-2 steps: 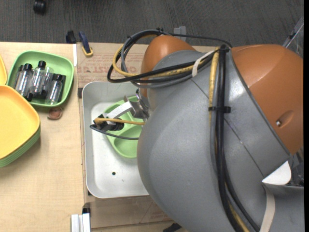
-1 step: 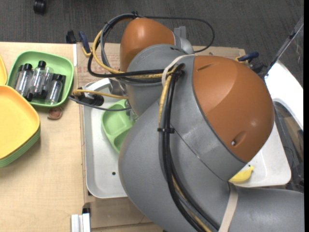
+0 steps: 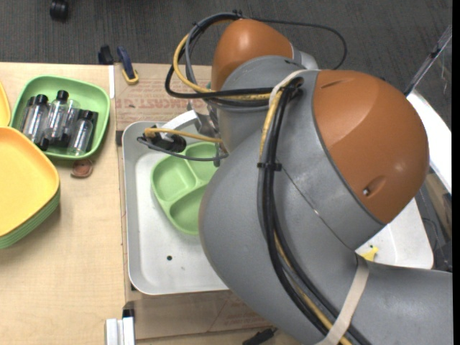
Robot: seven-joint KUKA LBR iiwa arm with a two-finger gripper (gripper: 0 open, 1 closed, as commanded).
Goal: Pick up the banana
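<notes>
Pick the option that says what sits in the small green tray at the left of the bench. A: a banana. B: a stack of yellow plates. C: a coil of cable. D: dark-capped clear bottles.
D: the small green tray holds several clear bottles with dark caps, lying side by side.

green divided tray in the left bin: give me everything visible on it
The green divided tray looks like light green moulded plastic with rounded corners and raised ridges splitting it into compartments. It lies flat on the floor of the white bin, toward the bin's far side. The visible compartments hold nothing. The grey arm covers its right part, so its full outline and any contents there cannot be told.
</notes>
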